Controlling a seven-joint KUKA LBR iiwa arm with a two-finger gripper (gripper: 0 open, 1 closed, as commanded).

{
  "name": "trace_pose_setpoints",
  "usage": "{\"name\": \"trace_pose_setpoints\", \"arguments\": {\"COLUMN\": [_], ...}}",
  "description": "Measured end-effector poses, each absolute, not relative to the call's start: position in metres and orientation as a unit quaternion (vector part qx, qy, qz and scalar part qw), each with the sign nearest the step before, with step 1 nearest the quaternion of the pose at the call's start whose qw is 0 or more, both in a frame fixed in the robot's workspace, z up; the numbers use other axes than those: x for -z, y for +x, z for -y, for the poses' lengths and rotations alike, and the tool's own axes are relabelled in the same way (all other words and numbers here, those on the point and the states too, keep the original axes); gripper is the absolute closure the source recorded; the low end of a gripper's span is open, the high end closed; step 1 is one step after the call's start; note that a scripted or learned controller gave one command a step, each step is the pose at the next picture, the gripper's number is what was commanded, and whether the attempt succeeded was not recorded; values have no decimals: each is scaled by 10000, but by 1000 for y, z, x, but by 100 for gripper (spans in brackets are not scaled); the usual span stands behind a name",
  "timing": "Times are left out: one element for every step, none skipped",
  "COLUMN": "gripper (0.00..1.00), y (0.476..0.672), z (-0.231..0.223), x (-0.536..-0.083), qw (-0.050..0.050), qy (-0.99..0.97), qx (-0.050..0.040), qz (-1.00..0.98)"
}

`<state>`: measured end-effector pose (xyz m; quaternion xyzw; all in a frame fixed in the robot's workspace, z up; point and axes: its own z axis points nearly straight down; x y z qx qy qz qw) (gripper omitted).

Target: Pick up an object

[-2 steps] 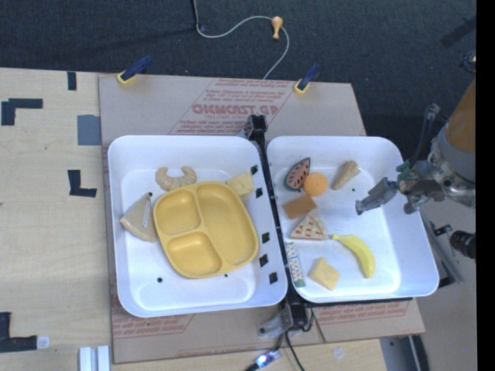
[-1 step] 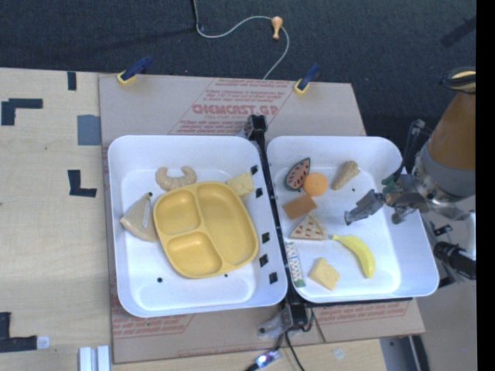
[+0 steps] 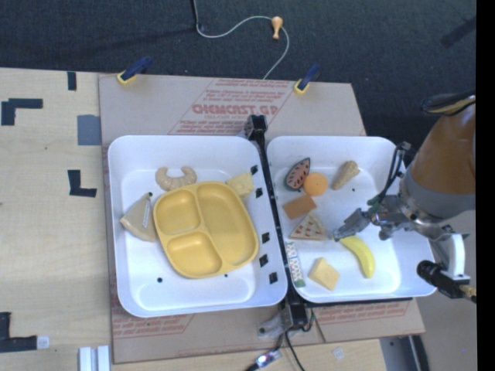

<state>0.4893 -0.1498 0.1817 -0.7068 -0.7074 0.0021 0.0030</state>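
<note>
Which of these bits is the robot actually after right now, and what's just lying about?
In play:
gripper, low in the right bin
banana
pizza slice

Lying about:
yellow divided tray
orange ball
cheese wedge
left bin

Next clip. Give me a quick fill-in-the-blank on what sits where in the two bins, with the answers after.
1. The yellow divided tray lies in the ___ bin.
2. The gripper hangs over the ___ bin, just above the banana.
3. The tray has ___ compartments.
4. The orange ball sits right of the ___ slice.

Answers: left; right; three; watermelon
</note>
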Motion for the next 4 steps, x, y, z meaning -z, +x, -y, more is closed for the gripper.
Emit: {"name": "trace_pose_setpoints", "arguments": {"gripper": [0, 0, 100, 100], "y": [494, 494, 494, 490], "z": [155, 154, 154, 158], "x": [-122, -82, -95, -156], "qw": [24, 8, -2, -11], "qy": [-7068, -7066, -7067, -7069], "qx": [-18, -12, -6, 7], "qz": [7074, 7076, 7075, 7073]}}
